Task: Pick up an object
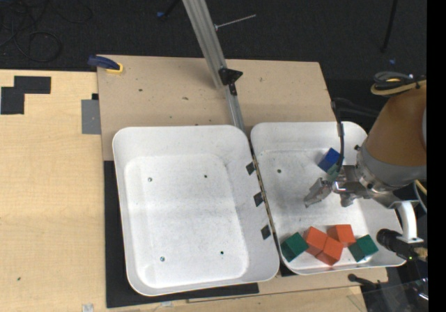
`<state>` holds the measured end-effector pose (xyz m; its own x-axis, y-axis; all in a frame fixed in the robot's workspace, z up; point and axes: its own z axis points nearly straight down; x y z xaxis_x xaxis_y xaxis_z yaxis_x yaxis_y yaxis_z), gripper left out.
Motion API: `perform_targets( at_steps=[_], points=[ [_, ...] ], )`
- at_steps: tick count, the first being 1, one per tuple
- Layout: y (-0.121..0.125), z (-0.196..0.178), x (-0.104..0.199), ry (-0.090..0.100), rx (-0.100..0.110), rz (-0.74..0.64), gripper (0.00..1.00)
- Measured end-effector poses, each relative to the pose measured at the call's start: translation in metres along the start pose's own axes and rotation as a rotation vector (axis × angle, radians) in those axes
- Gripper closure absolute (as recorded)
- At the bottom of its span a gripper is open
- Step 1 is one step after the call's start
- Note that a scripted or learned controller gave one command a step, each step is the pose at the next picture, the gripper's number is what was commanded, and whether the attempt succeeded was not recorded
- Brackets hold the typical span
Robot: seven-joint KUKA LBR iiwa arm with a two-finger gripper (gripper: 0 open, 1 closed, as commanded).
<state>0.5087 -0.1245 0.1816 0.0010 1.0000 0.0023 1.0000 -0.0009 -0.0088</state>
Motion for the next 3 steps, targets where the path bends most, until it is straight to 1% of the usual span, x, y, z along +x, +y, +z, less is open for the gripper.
perform_targets(
  at_steps=[1, 2, 3],
  points=[
    [0.007, 0.05, 0.005, 0.0, 0.0, 0.002, 0.0],
    [0.007, 0.037, 0.002, -0.001, -0.003, 0.012, 1.0],
    [0.005, -0.005, 0.005, -0.002, -0.01, 0.0, 1.0]
  ],
)
